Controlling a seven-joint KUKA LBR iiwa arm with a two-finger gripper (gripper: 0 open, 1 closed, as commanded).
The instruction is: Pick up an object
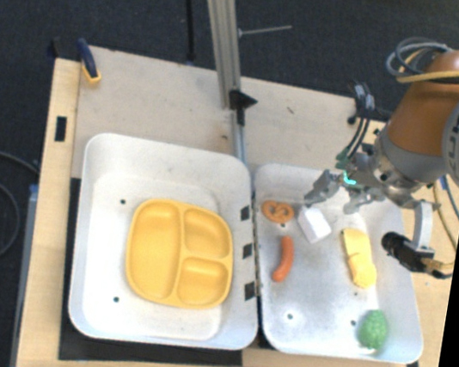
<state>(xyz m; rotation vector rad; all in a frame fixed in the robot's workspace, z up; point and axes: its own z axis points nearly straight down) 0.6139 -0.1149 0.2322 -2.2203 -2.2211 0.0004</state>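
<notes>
Jaws: spread, as far as I can read them; two grey fingers splay out below the wrist, nothing between them. gripper (pixel 338 194) hangs over the back of the right bin (pixel 313 336).
Target pick: I'd go for the white block (pixel 313 225), it lies just below and slightly left of the fingertips, closest thing to them.
Block position: back-left part of the right bin, on the floor of the bin, apart from the wall. Pretzel (pixel 276 211) sits just beside it on the left, near but I judge not touching.
Block look: small, white, boxy, lying tilted to the bin edges. Low contrast against the white bin, edges hard to read.
How I'd do it: centre the fingers over the block, turn the wrist so they close across its short sides, drop straight down, close, lift.
Watch out: fingers coming down on the block top instead of straddling it; clipping the pretzel on the left.
Other things in right bin: orange sausage (pixel 284 259) toward the middle, yellow block (pixel 358 256) right of the white one, green broccoli (pixel 373 329) at the front-right corner, all well apart from each other.
Left bin: left bin (pixel 87 303) holds a yellow divided tray (pixel 180 254).
Progress: nothing lifted yet, my judgement is approach stage.
</notes>
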